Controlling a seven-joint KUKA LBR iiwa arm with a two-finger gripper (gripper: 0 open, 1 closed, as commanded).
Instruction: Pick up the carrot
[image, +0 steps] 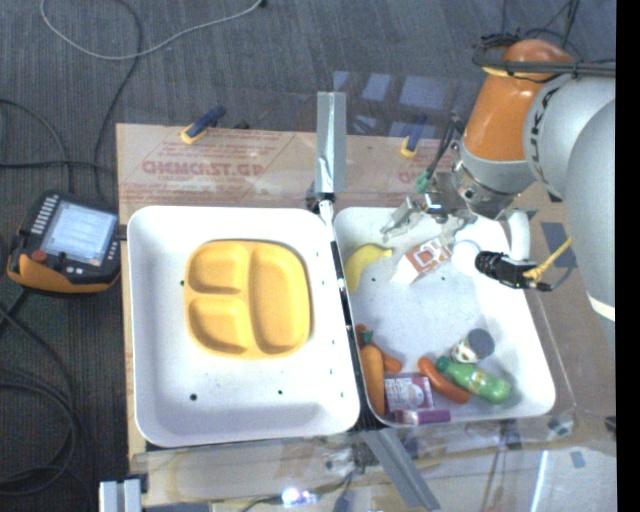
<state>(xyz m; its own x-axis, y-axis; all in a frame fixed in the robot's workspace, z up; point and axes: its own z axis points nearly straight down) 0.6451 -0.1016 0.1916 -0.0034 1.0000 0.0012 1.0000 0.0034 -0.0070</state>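
Gripper (428, 222) is seen hovering with fingers apart, nothing between them, over the right bin's (540, 345) back end, while the carrot (372, 372) is left lying against that bin's front-left wall.

Even overhead light, white bins (240, 425) glaringly bright, soft shadows, slight blur.
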